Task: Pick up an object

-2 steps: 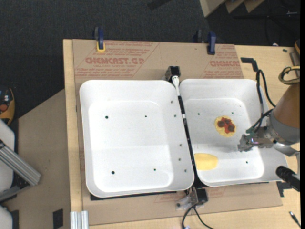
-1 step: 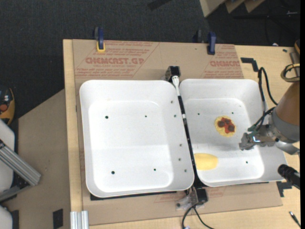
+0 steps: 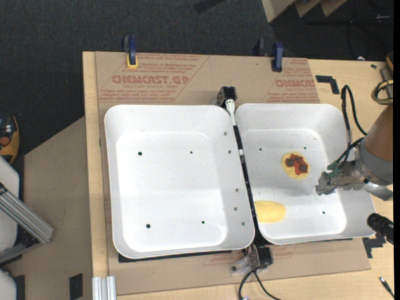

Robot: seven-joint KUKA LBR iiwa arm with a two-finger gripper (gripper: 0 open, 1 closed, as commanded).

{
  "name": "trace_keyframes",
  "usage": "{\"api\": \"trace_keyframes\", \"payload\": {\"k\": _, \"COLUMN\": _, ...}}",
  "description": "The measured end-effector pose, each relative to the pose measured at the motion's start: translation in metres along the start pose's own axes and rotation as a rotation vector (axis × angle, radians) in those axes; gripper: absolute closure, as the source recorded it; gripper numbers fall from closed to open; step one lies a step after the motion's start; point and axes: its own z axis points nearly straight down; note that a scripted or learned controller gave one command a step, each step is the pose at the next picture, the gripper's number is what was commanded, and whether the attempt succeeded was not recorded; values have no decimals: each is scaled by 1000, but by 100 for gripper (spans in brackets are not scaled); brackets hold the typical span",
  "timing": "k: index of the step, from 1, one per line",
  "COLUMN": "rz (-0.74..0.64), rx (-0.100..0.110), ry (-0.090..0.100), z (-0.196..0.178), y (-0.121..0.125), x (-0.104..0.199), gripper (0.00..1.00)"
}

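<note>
While my hand point(image 3: 325, 185) sits low over the right bin point(image 3: 331, 114), near its right wall, I cannot tell from this slanted view whether it is spread wide, pinched narrow, or gripping anything; nothing shows between its tips, so I judge it empty. Two candidates lie to its left. A round yellow piece with dark red blotches point(image 3: 295, 165) rests just beside the hand, slightly up and left of it. A plain yellow lump point(image 3: 270, 211) lies farther off, down and to the left, close against the bin's left wall.

My worry is the flat round piece: it looks thin (more disc than block), so the hand could close above it or skate it across the smooth white floor. Coming in from the side could also nudge it away before contact. The lump has more body, but the wall beside it leaves little room on that side, and the hand could strike the rim. Cables point(image 3: 347, 114) trailing behind the wrist may also snag on the bin's edge during any lift.
</note>
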Motion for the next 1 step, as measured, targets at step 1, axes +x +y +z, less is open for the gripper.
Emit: {"api": "trace_keyframes", "payload": {"k": 1, "rz": 1, "rx": -2, "ry": -1, "z": -10, "y": 1, "x": 0, "gripper": 100}}
